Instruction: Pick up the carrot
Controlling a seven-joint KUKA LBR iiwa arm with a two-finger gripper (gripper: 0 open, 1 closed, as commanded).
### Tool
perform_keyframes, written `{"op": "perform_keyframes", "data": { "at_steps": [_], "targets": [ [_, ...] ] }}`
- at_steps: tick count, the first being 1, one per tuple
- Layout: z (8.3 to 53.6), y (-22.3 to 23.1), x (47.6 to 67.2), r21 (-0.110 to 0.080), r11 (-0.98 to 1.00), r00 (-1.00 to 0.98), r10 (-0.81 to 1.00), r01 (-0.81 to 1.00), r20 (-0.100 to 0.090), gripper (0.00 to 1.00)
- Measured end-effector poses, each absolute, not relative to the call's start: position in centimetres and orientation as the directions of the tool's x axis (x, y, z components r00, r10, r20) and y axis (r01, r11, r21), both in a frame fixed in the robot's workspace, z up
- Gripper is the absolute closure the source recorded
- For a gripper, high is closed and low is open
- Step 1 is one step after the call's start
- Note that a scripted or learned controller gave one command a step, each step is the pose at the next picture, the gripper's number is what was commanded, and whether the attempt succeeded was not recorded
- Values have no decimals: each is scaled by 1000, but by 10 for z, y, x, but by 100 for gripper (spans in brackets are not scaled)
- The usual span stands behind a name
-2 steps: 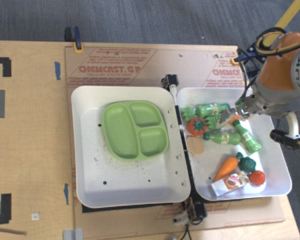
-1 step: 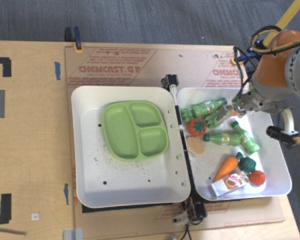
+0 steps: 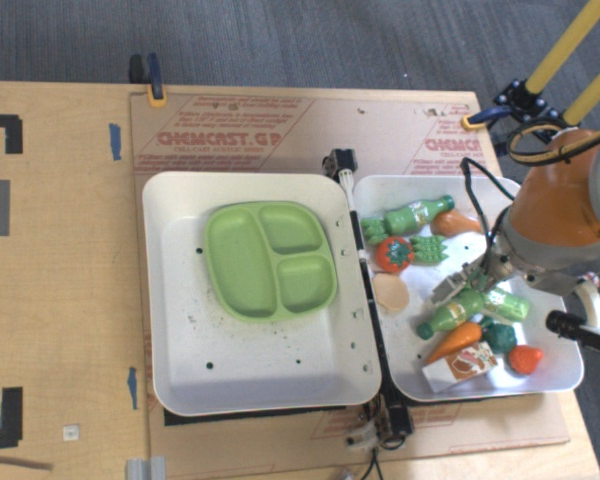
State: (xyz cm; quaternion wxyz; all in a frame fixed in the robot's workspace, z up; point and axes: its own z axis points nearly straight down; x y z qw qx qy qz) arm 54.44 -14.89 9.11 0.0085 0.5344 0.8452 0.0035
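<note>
The carrot (image 3: 454, 341) is orange and tapered. It lies in the right bin (image 3: 565, 376) toward the front, pointing to the lower left, and rests partly on a white and red carton (image 3: 462, 365). My gripper (image 3: 462, 283) hangs over the middle of that bin, just behind the carrot and above a green bottle (image 3: 446, 316). Nothing shows as held by it. The grey arm with its orange band (image 3: 560, 203) covers the bin's right side.
Crowding the right bin are a second green bottle (image 3: 416, 215), a red tomato (image 3: 393, 255), a beige egg (image 3: 390, 292), a teal piece (image 3: 500, 336) and a red-orange piece (image 3: 525, 359). The left bin (image 3: 180, 348) holds a green divided plate (image 3: 272, 258).
</note>
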Motion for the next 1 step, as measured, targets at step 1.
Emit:
{"op": "perform_keyframes", "data": {
  "at_steps": [1],
  "targets": [
    [92,-129,488,19,643,-643,766,766,-24,0]
  ]
}}
